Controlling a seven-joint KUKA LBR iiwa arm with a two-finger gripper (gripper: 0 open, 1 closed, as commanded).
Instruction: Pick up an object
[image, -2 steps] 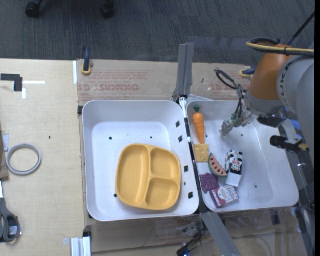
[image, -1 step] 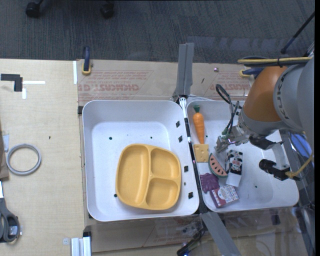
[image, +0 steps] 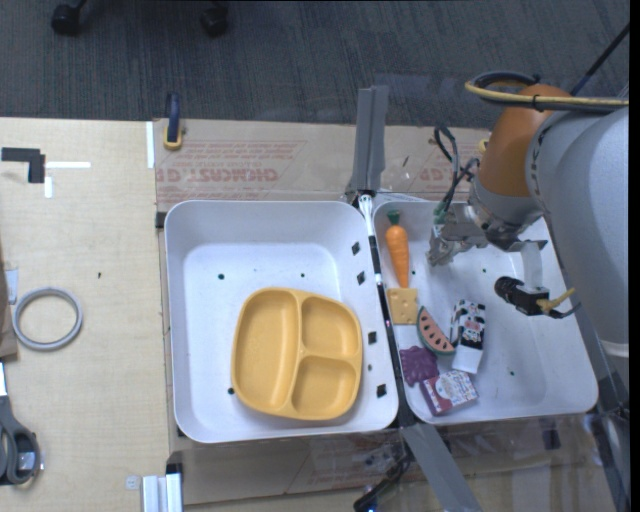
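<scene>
While the hand (image: 447, 243) hung over the right bin (image: 520, 385), its finger state could not be told. You needed to centre it on the carrot (image: 398, 252), well clear of the bin wall.

The arm (image: 590, 190) is a thick, smooth tube of pale grey, rounded at its joints and glossy enough to catch the light. Above the wrist sits an orange band (image: 512, 150) — a broad, dull collar. At twelve o'clock from the band a yellow-and-black cable (image: 520, 88) loops over the top; thinner black wires (image: 455, 165) trail at its nine o'clock. Below the band the wrist narrows into grey metal hardware, ending in the gripper (image: 445, 245) — small and dark-edged.
</scene>
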